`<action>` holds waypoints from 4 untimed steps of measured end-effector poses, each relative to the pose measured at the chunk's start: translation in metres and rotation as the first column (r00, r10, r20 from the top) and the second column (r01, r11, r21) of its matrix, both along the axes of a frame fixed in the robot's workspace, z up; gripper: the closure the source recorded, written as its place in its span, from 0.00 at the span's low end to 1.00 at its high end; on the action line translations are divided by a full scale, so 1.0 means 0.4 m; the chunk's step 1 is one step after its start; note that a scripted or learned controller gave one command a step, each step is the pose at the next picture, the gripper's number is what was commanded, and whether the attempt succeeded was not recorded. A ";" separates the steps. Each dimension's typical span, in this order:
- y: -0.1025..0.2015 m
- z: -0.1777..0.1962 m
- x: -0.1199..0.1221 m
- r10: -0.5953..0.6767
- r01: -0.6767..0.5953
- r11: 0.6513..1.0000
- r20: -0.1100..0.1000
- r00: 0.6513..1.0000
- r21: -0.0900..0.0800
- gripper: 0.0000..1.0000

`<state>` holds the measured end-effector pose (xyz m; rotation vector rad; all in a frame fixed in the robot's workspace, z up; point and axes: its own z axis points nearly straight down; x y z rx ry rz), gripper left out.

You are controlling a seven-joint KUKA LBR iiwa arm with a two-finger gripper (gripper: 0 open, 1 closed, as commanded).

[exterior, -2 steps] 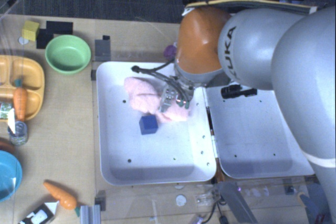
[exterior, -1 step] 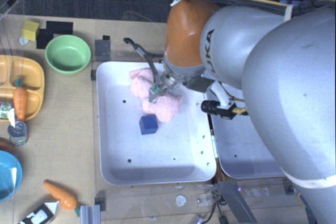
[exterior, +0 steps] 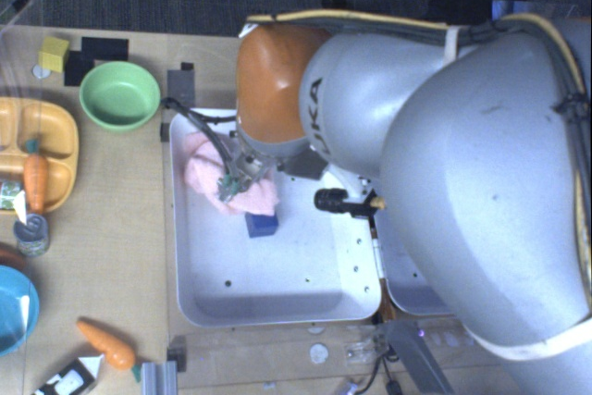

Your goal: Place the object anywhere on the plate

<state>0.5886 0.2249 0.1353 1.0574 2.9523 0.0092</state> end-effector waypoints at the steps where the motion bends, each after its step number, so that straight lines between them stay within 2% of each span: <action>1: 0.023 0.166 0.114 0.233 -0.233 0.972 0.004 0.972 -0.002 1.00; 2: -0.035 0.400 0.167 0.411 -0.411 0.912 0.008 0.911 -0.005 1.00; 3: 0.028 0.258 0.130 0.279 -0.279 0.960 -0.001 0.960 -0.003 1.00; 4: 0.025 0.030 0.177 0.397 -0.397 0.918 -0.002 0.918 -0.004 1.00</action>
